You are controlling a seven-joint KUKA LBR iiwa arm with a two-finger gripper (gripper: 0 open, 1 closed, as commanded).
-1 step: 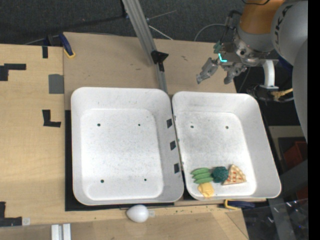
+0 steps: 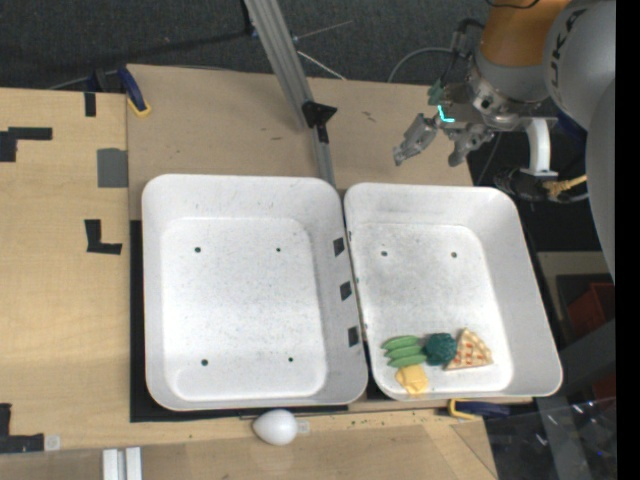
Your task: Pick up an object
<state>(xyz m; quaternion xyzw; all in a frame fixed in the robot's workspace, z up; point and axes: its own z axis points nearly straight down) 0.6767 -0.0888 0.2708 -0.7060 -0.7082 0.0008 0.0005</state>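
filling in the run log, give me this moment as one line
arm: gripper above bench beyond right bin | jaws: open, holding nothing | right bin near corner: green pods, broccoli, pizza slice, yellow piece

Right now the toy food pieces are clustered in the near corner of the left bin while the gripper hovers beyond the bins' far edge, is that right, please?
Not quite: the bin is wrong. The camera view shows the toy food pieces clustered in the near corner of the right bin, not the left bin. The gripper does hover beyond the bins' far edge.
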